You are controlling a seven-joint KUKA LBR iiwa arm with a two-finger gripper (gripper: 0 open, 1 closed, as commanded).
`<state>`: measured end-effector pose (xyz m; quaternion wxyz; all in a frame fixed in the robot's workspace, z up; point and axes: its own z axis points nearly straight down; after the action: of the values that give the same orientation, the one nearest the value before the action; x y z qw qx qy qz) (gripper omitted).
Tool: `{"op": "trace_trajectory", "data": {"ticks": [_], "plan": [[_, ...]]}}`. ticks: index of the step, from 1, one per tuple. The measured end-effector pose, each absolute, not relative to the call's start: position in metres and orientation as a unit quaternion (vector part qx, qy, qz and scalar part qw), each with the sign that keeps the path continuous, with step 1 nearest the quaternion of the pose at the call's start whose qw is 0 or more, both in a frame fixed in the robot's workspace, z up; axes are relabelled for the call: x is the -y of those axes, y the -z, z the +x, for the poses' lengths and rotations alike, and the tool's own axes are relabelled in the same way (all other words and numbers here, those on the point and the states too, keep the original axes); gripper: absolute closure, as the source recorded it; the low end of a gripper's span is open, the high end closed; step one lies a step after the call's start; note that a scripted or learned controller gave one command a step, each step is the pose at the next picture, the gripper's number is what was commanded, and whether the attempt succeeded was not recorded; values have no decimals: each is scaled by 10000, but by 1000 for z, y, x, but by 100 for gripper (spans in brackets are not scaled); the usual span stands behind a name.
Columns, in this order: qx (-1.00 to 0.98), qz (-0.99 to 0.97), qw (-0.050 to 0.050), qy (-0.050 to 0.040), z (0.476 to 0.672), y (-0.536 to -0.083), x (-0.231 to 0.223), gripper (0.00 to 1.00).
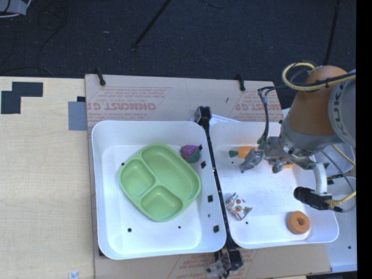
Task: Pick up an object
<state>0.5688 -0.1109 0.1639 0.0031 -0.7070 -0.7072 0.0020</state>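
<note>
Pincer hovered low in the right bin.
Whether spread, I cannot tell; it should centre over the carrot before descending.

You'll find the divided plate in the left bin, a small berry touching its far-right rim; right of that plate, 1 doughnut.

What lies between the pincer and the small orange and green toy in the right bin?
Nothing visible. The pincer hangs over the right white bin, with the small orange and green toy just up and left of it across bare bin floor. The crumpled red and white wrapper and orange ring-shaped donut lie nearer the front.
</note>
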Motion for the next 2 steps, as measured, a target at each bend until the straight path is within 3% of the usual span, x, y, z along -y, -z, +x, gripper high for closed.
{"op": "trace_trajectory", "data": {"ticks": [1, 2], "plan": [[7067, -7075, 27, -19, 574, -114, 118, 0], [7050, -7092, 26, -16, 574, -126, 119, 100]]}}
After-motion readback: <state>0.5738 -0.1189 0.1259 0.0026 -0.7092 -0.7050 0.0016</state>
